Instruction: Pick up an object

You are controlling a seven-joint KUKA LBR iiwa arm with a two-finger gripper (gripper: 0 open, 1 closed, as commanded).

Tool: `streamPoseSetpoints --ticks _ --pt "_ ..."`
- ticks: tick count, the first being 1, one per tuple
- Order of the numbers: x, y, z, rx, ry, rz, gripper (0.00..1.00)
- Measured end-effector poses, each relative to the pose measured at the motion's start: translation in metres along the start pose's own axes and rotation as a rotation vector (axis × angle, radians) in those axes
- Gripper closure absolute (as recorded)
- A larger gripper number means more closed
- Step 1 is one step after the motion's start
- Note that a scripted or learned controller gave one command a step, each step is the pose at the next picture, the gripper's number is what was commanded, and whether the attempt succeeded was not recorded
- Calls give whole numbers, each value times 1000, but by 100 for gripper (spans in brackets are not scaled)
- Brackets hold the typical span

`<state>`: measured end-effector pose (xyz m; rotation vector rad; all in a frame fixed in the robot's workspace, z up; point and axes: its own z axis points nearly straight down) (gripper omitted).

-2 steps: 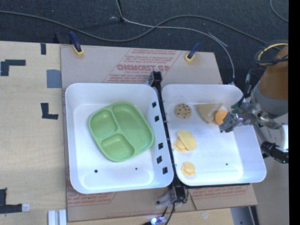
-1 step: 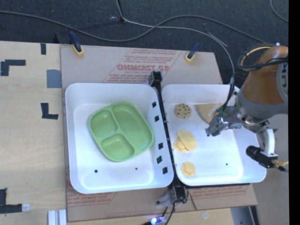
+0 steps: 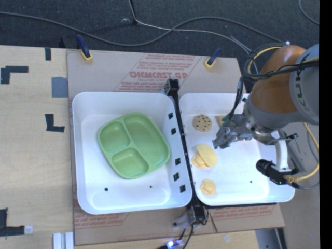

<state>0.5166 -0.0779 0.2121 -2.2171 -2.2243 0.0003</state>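
Gripper (image 3: 224, 137) poised low over the right bin (image 3: 270, 193), in its upper middle area, wrist and orange band (image 3: 277, 71) behind it toward the right. Finger spread not discernible from this angle; nothing visible between the fingers, so no hold assumed.

Candidate objects, all within the right bin:
- Round cookie (image 3: 202, 122) with dark chips, just beside the gripper on its far-left side, toward the divider (image 3: 179, 139). Appears thin, flat and rigid, probably toy plastic or light foam. Low profile leaves little to pinch; best taken across the diameter, edge to edge, fingers pressed close to the bin floor. Liable to skid on the smooth white surface.
- Larger yellow food piece (image 3: 204, 156), near the gripper, below and to its left. Looks lumpy and layered, likely light, possibly soft. Greater height gives the better purchase; best taken across the narrow width at mid-body.
- Smaller yellow piece (image 3: 208, 187), further out in the same direction, toward the bin's near wall. Small, rounded, likely light; prone to rolling or squirting out under off-centre closure.

Green divided plate (image 3: 134, 144) located in the left bin (image 3: 83, 154), well apart from the gripper, beyond the divider. Broad, stiff and smooth; graspable at the rim only.
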Motion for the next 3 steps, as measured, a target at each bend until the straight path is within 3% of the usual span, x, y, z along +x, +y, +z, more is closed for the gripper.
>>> streamPoseSetpoints --ticks 2,3 --pt "97 -10 -18 0 0 -2 100" --pt "157 -13 -9 2 -1 -1 100"
